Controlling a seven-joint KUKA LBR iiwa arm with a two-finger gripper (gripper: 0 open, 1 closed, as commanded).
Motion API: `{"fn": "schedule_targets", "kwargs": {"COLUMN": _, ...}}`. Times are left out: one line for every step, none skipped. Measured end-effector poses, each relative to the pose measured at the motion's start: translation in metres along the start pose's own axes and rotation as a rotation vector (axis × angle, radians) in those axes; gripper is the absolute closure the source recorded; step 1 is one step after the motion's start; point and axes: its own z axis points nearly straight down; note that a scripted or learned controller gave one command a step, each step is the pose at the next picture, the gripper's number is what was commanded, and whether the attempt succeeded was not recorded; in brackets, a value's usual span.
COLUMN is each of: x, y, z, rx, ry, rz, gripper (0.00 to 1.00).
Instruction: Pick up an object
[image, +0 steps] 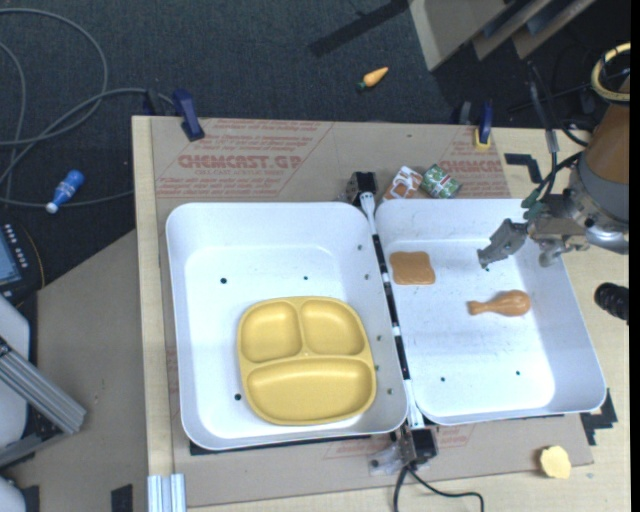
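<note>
In the right bin (560, 390) lie two toy foods: a brown toast slice (411, 268) near its left wall and a tan drumstick (500, 304) towards the middle. My gripper (521, 247) hangs over the bin's far right part, above and a little right of the drumstick. Its fingers (496, 246) are spread open with nothing between them. The toast lies well to the gripper's left.
The left bin (200, 250) holds a yellow divided plate (305, 360). Small packets (425, 182) sit on the bench behind the bins, and a yellow piece (554, 461) lies at the bench's front right. An orange item (375, 76) and a blue bottle (65, 190) are on the floor.
</note>
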Motion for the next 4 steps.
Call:
{"fn": "schedule_targets", "kwargs": {"x": -0.070, "y": 0.005, "z": 0.152, "rx": 0.011, "ry": 0.000, "rz": 0.006, "gripper": 0.00}}
{"fn": "schedule_targets", "kwargs": {"x": -0.067, "y": 0.009, "z": 0.132, "rx": -0.004, "ry": -0.002, "rz": 0.001, "gripper": 1.00}}
{"fn": "schedule_targets", "kwargs": {"x": -0.067, "y": 0.010, "z": 0.122, "rx": -0.005, "ry": -0.003, "rz": 0.002, "gripper": 1.00}}
{"fn": "schedule_targets", "kwargs": {"x": -0.049, "y": -0.021, "z": 0.094, "rx": 0.001, "ry": 0.002, "rz": 0.000, "gripper": 1.00}}
